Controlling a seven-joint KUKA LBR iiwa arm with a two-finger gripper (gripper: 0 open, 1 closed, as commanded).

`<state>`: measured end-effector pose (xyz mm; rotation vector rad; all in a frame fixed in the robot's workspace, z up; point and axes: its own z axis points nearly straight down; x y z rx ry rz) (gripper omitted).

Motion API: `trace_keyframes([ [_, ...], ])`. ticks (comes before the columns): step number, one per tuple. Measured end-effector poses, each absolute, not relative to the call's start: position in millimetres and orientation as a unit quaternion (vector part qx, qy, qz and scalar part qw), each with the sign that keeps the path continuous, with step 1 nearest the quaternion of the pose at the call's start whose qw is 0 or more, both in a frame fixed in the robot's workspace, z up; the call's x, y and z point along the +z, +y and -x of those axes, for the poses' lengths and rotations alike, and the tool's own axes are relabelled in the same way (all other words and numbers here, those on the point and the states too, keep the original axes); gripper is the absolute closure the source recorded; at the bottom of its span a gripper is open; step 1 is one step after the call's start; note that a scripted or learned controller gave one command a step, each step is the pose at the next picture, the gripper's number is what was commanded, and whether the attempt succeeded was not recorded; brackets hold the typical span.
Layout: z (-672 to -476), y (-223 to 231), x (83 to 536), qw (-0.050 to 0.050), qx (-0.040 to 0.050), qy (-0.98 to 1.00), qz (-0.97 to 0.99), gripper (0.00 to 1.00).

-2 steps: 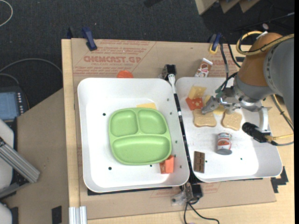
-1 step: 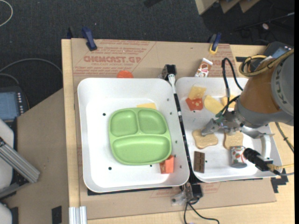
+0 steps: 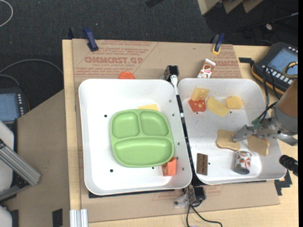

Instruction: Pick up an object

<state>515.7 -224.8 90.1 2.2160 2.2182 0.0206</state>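
Bins sit side by side on the bench [image 3: 142,56], the left bin [image 3: 92,126] holding a green divided plate [image 3: 141,137] near its middle. A pale yellow piece [image 3: 149,107] peeks out from behind the plate's far edge, and an orange block [image 3: 169,167] lies just beside the plate's near right corner, close to the bin's near edge. In the right bin [image 3: 255,91], toward its far edge, lie a red piece [image 3: 198,105] with a yellow-orange piece [image 3: 200,93] touching it, a pale yellow wedge [image 3: 218,106] and a small yellow-orange chunk [image 3: 234,102]. Nearer the middle rests a tan bread-like slice [image 3: 227,140], with a second tan piece [image 3: 260,145] beside it toward the bin's right edge. A brown chocolate-like bar [image 3: 202,163] lies near the bin's near left corner, and a small red-and-white can [image 3: 243,161] stands close to the near edge. The arm [image 3: 289,109] comes in over the right edge of the right bin, and the end effector [image 3: 251,131] sits low between the two tan pieces, just above them; how far apart its tips are cannot be made out, and nothing can be seen caught between them. Outside the bins, a small red-and-white carton [image 3: 206,69] lies on the bench by the right bin's far edge, and an orange disc [image 3: 126,75] sits by the left bin's far edge.
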Motion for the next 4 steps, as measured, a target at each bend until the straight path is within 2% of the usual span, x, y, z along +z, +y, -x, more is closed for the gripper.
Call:
trace_keyframes([
  [1,-553.3,-178,87,0.004,0.0017,0.709,-0.705,0.0],
  [2,-479.7,-223,88,-0.001,0.0042,0.706,-0.708,0.0],
  [3,-526.6,-151,87,0.004,0.0027,0.71,-0.705,0.0],
  [4,-479.3,-201,87,0.001,0.0016,0.705,-0.709,0.0],
])
